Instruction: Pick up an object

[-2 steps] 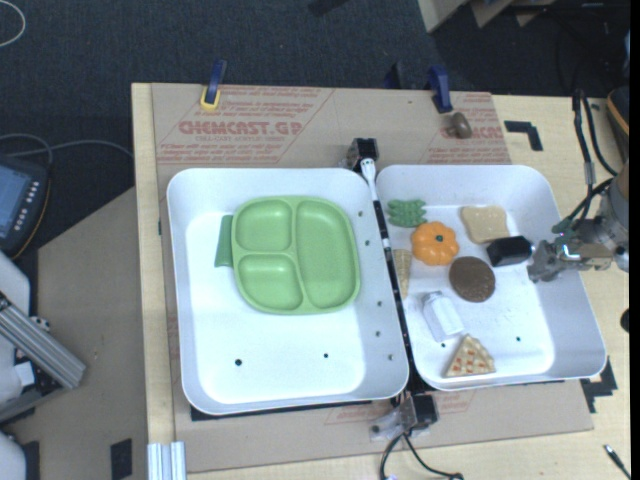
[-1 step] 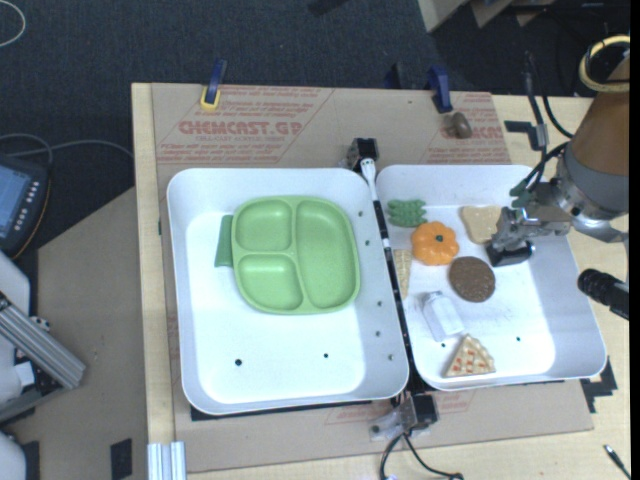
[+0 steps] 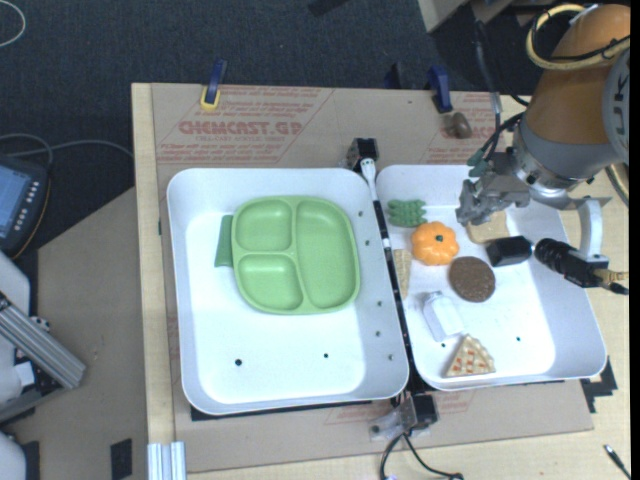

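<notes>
My gripper (image 3: 478,210) hangs over the back of the right bin (image 3: 560,358), just right of a small green toy (image 3: 406,211). An orange pumpkin (image 3: 435,243) lies below and left of the gripper. A brown round cookie (image 3: 472,278) sits in front of the pumpkin. A small black block (image 3: 508,250) lies close under the gripper's right side, next to a tan piece (image 3: 487,233). Nearer the front are a white object (image 3: 437,316) and a pizza slice (image 3: 468,357). I see nothing held by the gripper.
The left bin (image 3: 200,318) holds a green divided plate (image 3: 292,254). A dark divider bar (image 3: 385,258) runs between the bins. Clamps (image 3: 211,88) grip the cardboard board at the back. The right bin's bare floor shows at its front right.
</notes>
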{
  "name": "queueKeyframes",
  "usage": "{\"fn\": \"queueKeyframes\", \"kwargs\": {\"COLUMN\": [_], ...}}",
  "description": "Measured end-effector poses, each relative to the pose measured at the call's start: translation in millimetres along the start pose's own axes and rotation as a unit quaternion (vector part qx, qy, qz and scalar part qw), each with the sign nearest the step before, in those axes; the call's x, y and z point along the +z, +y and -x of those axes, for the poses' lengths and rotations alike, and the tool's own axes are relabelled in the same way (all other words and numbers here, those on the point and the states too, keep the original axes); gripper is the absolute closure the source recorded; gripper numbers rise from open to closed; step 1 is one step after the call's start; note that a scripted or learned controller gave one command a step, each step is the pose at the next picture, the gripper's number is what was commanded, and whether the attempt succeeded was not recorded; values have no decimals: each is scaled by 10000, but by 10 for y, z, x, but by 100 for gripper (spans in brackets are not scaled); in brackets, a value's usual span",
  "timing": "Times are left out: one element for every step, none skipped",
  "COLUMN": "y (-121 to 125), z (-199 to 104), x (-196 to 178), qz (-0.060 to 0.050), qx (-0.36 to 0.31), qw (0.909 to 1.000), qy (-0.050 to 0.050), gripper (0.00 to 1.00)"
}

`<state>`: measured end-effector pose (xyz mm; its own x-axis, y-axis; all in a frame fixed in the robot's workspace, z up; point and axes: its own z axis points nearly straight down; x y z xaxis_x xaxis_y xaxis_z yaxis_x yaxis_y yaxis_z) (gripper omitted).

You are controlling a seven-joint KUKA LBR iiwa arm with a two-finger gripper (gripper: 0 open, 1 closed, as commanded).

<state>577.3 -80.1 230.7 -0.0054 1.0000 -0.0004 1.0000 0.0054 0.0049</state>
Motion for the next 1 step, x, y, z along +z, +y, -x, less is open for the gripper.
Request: {"fn": "queueKeyframes", "kwargs": {"y": [440], "z": [-335], "x": [-58], "qz": [6], "qx": [4], "qw": [10000], "qy": [-1], "gripper": [100]}}
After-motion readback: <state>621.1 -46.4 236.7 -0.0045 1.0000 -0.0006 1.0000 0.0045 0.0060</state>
